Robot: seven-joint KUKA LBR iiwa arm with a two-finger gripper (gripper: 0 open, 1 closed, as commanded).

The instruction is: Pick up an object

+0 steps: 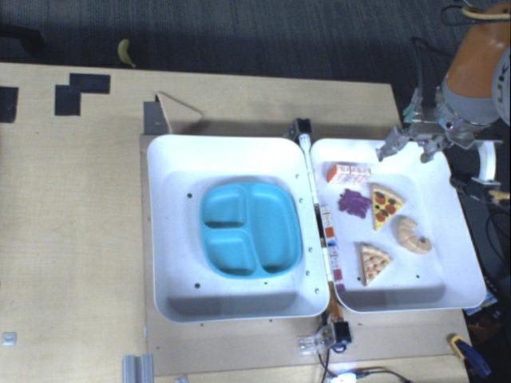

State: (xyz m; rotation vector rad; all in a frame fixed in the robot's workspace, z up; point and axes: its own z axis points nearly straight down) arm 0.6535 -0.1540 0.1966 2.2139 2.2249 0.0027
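Two shallow white bins are set side by side on a pale wooden bench [72,238]. The left bin [172,294] is occupied by a blue divided tray [249,228], taken here as the landmark. Its three compartments are seen bare.

To the right of the tray, past the ridge where the two bins meet, the right bin [455,278] holds the loose items. Nearest the tray, at the level of its far edge, a small orange and white carton [348,172] is laid flat. Just in front of the carton a purple toy [354,203] is found. Further right from the tray a pizza slice with red toppings [385,206] is placed, just beside the purple toy. A pale croissant-like piece [413,235] lies beyond that slice, farthest from the tray. A second, plainer pizza slice [373,262] is seen level with the tray's near edge. The items lie apart from one another, so none is covered.

The gripper [411,145] is held well to the right of the tray, over the far rim of the right bin. Its two fingers are spread apart, and nothing is seen between them. No item is touched by it; the carton is the closest.
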